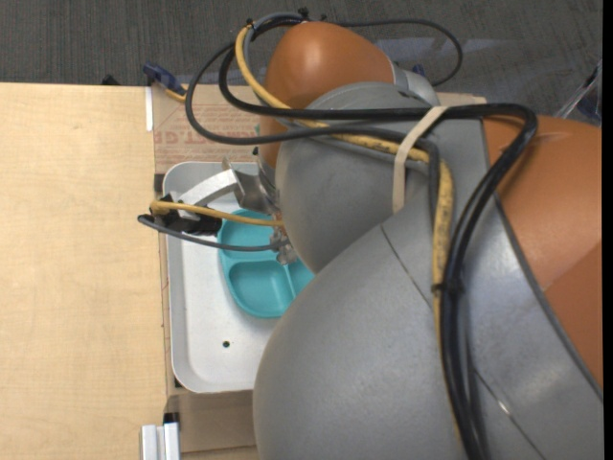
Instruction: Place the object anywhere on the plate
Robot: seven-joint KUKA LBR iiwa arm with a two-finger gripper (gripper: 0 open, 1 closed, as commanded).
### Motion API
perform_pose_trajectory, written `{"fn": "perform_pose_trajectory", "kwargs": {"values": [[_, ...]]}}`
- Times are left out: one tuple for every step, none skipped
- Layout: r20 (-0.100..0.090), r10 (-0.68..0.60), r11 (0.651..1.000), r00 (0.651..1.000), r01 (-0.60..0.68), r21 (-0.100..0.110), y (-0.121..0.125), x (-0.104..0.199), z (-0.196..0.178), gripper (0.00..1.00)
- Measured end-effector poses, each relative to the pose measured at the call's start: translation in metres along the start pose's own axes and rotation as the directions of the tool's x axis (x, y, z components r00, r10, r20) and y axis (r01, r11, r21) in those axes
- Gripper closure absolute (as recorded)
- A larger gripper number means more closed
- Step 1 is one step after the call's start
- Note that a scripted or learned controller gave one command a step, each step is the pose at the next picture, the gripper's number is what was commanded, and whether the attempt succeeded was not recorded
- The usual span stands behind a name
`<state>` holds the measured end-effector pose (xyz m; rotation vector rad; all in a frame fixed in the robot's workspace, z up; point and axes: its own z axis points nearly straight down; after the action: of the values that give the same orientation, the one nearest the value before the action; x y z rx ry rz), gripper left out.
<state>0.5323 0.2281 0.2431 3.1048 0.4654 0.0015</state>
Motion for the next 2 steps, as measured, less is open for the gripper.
{"fn": "perform_pose_trajectory", "kwargs": {"values": [[0.003,0.065,0.998,0.998,-0.065,0.001,-0.001,-0.027,0.151,1.0],[-0.002,0.09,0.996,0.996,-0.09,0.0,0.005,-0.058,0.15,1.0]]}}
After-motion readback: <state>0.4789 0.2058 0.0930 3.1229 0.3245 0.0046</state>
